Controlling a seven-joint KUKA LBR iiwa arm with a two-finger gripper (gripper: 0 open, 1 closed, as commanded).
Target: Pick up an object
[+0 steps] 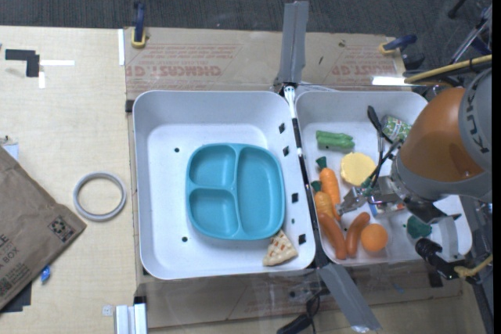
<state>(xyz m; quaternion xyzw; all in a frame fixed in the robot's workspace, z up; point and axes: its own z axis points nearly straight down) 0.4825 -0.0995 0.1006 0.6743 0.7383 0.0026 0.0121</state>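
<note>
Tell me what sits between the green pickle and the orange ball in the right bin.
In the camera view, a yellow round piece lies between the green pickle and the orange ball.

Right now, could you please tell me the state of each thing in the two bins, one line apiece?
blue divided plate: flat in the left bin, compartments bare
pizza slice: flat beside the plate's corner
green piece: lying loose in the right bin
yellow piece: lying flat
carrots: lying side by side
orange: resting free
gripper: low over the right bin
</note>
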